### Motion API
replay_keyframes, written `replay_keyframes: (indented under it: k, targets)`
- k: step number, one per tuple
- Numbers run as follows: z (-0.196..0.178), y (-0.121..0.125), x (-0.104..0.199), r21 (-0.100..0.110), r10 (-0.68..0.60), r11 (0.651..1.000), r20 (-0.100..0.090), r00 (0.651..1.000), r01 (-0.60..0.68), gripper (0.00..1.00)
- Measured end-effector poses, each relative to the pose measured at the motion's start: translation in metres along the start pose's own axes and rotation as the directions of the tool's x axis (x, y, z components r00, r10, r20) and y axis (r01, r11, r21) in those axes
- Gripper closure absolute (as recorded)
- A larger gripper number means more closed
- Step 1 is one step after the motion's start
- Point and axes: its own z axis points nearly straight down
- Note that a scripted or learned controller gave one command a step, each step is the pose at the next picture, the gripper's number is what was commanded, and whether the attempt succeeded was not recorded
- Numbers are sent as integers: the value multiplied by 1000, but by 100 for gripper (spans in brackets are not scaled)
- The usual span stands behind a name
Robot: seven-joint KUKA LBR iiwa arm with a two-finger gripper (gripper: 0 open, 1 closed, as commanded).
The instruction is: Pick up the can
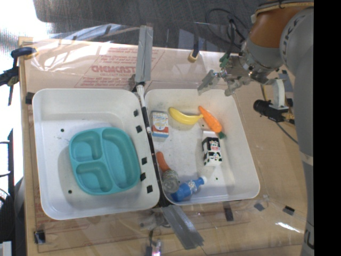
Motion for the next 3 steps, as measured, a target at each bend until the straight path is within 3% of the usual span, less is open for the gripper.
replay_keyframes:
  k: [1, 2, 3]
  targets:
    - [177, 11, 76, -4, -11, 1000, 1, 1000, 11, 0]
    - [101, 17, 14, -4, -28, 1000, 0, 1000, 28, 0]
    - [167, 18, 82, -5, -119, 993, 8, 993, 119, 0]
